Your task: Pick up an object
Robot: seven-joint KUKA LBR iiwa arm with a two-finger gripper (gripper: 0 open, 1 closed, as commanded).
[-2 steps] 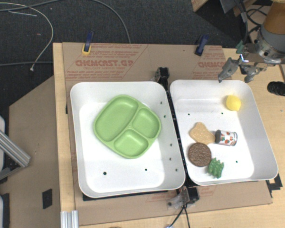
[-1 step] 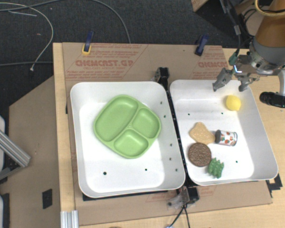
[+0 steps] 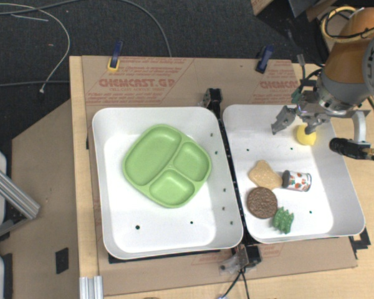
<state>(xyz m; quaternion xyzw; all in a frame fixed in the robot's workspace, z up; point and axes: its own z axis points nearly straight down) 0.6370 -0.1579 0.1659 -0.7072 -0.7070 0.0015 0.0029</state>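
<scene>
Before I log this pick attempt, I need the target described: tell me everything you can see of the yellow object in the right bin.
The yellow object is small, rounded and plain bright yellow, apparently smooth plastic or foam; its top is hidden. It lies on the white floor of the right bin, in the far part, apart from the other items. The gripper is spread open directly above it, one finger to its left, another overlapping its top. Whether they touch is unclear.

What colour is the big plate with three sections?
Light green plate, seen in the camera view, in the left bin.
</scene>
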